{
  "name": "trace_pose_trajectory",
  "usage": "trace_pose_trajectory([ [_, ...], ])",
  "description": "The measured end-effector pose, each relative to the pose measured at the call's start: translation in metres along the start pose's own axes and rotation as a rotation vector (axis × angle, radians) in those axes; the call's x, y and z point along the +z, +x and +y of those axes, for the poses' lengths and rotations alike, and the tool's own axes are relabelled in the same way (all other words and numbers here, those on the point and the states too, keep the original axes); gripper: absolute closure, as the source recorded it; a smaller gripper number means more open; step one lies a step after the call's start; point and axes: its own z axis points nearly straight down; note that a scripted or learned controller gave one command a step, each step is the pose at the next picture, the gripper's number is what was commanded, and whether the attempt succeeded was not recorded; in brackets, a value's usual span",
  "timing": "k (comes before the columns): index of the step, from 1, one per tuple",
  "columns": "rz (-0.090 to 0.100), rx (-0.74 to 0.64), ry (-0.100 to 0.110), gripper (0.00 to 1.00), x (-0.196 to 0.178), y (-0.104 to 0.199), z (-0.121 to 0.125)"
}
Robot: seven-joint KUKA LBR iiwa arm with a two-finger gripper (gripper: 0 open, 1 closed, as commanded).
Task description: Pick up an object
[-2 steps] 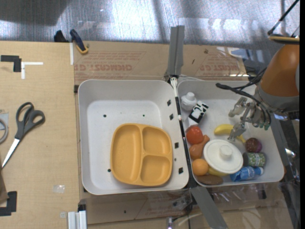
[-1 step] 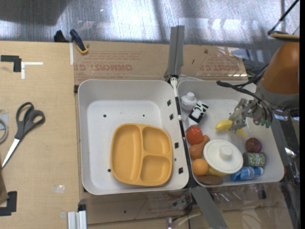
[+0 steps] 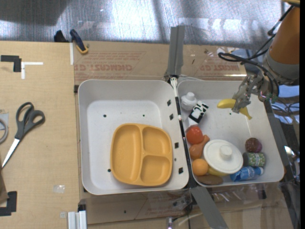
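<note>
While hanging over the right bin [image 3: 271,128] near its far right corner, gripper [image 3: 241,100] clamped on the yellow banana [image 3: 233,106], lifted clear of the orange [image 3: 200,167] and white lidded pot [image 3: 222,156] below.

Lighting: bright, even, overhead. Shadows: soft, short beneath the yellow tray [image 3: 141,154]. Streaked glare along the bench's far edge [image 3: 143,13]. Focus: slightly soft.

One fixed overhead camera looks slantwise down on both bins [image 3: 90,128].

Yellow banana [image 3: 228,104] lies in right bin [image 3: 271,142].
</note>
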Motion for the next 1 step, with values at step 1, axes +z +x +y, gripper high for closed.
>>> trace_pose_trajectory([
  [1, 0.004, 0.049, 0.001, 1.00, 0.0094, 0.0122, 0.0378],
])
